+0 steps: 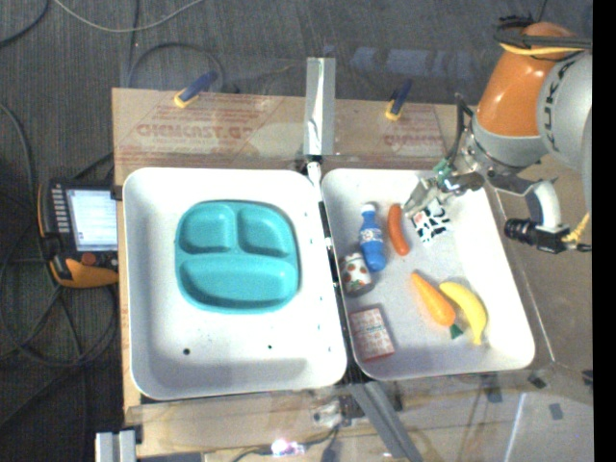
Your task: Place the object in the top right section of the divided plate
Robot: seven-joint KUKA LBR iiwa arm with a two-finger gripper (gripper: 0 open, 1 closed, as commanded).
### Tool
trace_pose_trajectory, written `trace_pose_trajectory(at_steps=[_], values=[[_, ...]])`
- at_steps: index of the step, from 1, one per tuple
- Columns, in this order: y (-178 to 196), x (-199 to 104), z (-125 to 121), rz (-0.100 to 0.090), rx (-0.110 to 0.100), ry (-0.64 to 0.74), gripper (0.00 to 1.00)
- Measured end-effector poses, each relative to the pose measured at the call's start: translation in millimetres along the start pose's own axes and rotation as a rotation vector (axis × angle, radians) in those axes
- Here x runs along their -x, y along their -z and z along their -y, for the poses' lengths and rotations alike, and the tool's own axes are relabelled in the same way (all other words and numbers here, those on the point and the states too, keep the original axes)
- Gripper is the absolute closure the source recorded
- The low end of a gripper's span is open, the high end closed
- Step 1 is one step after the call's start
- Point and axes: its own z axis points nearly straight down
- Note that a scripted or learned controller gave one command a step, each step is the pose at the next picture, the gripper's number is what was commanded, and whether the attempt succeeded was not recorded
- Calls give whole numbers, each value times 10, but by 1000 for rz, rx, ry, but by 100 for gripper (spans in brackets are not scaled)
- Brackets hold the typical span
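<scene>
The gripper [435,192] is hovering in the right white plastic bin [510,287], beside a black-and-white spotted object [432,222]; I cannot tell its opening or whether it has a hold. The picking step looks underway (target seemingly that object). Next comes carrying to the one turquoise divided plate [239,255], left of that bin. Seven objects are lying there.
</scene>
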Motion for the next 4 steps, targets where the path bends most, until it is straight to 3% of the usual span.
trace_pose_trajectory(at_steps=[1,2,3,4], values=[[8,-871,-65,-6,1,38,100],[11,-1416,-526,-3,1,165,100],[16,-1661,-763,-1,2,219,100],[151,-1801,-520,-7,0,51,100]])
